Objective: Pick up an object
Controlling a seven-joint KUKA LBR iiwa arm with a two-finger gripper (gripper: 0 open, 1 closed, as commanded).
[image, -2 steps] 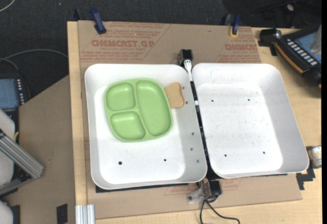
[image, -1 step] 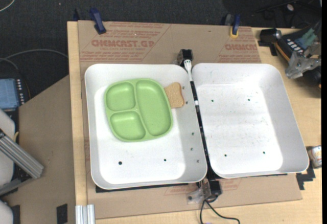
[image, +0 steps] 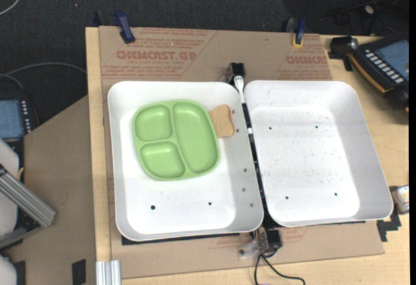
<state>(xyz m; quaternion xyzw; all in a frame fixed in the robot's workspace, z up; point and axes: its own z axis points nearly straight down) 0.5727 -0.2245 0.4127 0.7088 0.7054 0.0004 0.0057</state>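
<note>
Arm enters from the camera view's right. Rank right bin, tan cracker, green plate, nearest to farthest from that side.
1. Right bin, on the right.
2. Tan cracker, in the left bin, against the plate's right edge.
3. Green plate, farther left.

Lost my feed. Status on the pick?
Green plate in left bin. Tan sponge touching its right rim. Nothing on top of either.

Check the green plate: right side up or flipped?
Right side up. The green plate lies flat in the left bin, its three compartments facing up, with a tan sponge touching its right rim.
</note>
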